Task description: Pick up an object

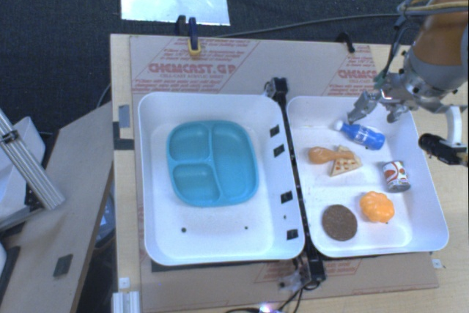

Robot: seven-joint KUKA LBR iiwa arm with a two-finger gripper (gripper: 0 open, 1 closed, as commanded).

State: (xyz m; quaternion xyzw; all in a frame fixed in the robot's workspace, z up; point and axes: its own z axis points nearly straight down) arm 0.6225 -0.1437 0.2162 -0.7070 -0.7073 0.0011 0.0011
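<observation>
End effector: hangs over the far part of the right bin, its two fingers spread apart with nothing between them, one fingertip pointing down toward the bottle
Arm: grey with an orange band, comes in from the right, above and to the right of the end effector
Blue bottle: lies on its side just below the end effector, white cap toward the left, apart from the fingers
Right bin: shallow and white, carries every loose item, beneath the end effector
Orange piece: below and left of the end effector, touching the wedge
Tan wedge: triangular, like a slice, below the end effector, past the bottle
Small can: white with red marks, on its side, below and a little right of the end effector
Orange-yellow lump: well below the end effector, near the front of the bin
Brown disc: flat and round, well below the end effector, left of the lump
Left bin: white, well left of the end effector
Teal divided plate: three compartments, lies in the left bin
Surface: board with red lettering under both bins
</observation>
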